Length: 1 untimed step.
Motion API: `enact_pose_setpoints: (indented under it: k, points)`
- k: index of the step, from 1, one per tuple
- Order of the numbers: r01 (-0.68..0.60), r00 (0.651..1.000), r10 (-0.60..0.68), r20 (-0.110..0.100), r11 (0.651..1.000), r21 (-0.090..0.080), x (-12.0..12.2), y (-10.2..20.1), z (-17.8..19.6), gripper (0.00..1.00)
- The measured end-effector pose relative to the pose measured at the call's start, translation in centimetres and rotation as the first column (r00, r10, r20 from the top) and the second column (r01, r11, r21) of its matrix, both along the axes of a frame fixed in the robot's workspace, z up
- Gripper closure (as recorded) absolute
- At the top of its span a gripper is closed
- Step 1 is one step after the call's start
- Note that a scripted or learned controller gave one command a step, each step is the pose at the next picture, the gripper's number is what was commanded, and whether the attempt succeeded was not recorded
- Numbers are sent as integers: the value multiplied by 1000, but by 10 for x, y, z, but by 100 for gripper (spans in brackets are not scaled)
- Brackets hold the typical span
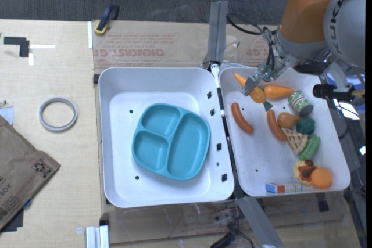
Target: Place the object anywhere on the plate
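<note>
**Two bins, one plate, a scatter of toy food**

Dark carpet runs behind the pale counter (46, 183), which carries two shallow white bins side by side. We count one plate (171, 141): teal, three compartments, lying flat in the middle of the left bin (116, 183). All the food lies in the right bin (256, 174).

We cannot tell for certain which item is the task's object. The nearest candidate is a small orange piece (257, 94) touching or directly under the pincer (253, 86) at the bin's upper left. Whether the pincer's fingers are wide, narrow or closed on that piece we cannot tell, since its tip is small and overlaps the food. None of the food is on the plate.

Outward from there we count:
- one carrot (280, 90) just right of the pincer, with another orange sliver (240, 79) to its upper left;
- two sausages, one (242, 118) below the pincer and one (275, 125) to its right;
- one small can (299, 101);
- one brownish piece (287, 120) and one dark green bumpy piece (305, 125);
- one waffle-like wedge (295, 140) beside one green pod (310, 146);
- one orange fruit (321, 178) next to a small mixed item (305, 170);
- one small flat box (283, 187) at the near edge.

On the counter to the left lie one tape ring (58, 114) and one brown cardboard piece (20, 174).
</note>
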<state>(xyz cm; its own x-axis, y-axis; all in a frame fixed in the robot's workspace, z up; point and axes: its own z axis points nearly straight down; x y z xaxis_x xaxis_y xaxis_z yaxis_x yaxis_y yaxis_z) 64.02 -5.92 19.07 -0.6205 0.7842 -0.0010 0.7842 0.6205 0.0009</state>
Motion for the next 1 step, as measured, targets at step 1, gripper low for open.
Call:
enact_pose_setpoints:
  k: [1]
  points:
    - [-78,997,78,-4,997,0,-39,51,-1,100]
